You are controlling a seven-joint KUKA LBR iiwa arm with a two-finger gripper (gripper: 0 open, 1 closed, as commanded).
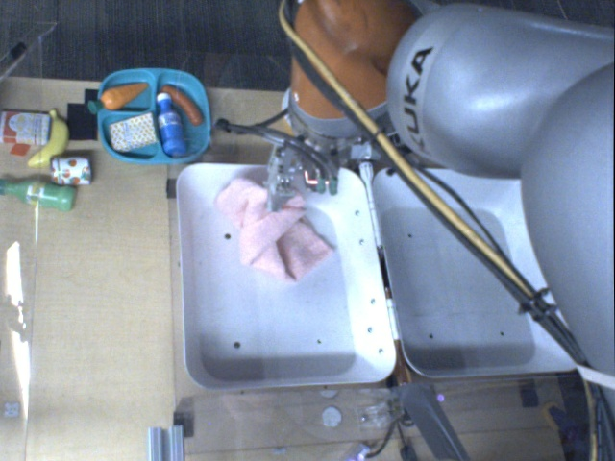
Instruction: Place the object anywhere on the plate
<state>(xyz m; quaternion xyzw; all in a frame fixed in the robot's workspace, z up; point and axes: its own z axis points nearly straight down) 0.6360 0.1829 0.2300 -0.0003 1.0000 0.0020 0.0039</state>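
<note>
So the pink cloth (pixel 274 230) sits crumpled in the left bin (pixel 207 353), gripper (pixel 284 192) right on its upper edge. Can't tell the finger state. Looks soft, light and floppy; pinch a raised fold, I'd say.

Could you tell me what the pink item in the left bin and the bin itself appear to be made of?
The pink cloth looks like soft fabric, probably terry or fleece: it lies crumpled in loose folds with a matte, fuzzy surface. The left bin looks like moulded white plastic, judging by its smooth, slightly glossy walls and rounded corners, though painted metal cannot be ruled out.
</note>
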